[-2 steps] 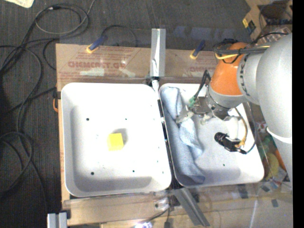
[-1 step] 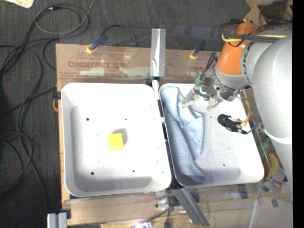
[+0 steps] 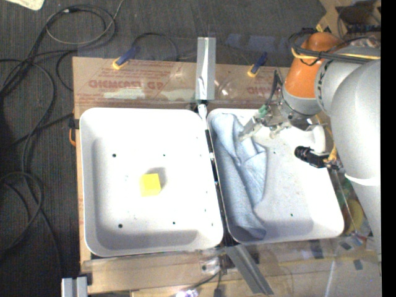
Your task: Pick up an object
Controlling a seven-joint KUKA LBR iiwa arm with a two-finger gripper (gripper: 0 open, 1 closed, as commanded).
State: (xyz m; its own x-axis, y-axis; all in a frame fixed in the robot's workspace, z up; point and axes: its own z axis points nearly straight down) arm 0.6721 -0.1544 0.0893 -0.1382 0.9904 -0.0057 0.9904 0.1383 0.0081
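You see two white bins side by side on the counter [image 3: 86, 82]. The left bin [image 3: 99, 135] holds a small yellow block [image 3: 150, 184], lying a little below the middle of its floor and well apart from every wall. The right bin [image 3: 309, 221] holds a pale blue cloth [image 3: 247, 166], bunched along the bin's left wall and running from the far corner down to the near edge, where it folds over on itself.

The arm [image 3: 359, 116] reaches in from the right, its orange band [image 3: 303, 79] above the wrist. The jaws [image 3: 250, 130] hang over the far end of the right bin, just at the upper part of the cloth and right beside its top fold. You cannot tell from this view whether they stand apart or together, or whether they touch the cloth. The block lies in the other bin, well away from them.

Black cables [image 3: 37, 104] loop on the dark floor to the left of the counter.
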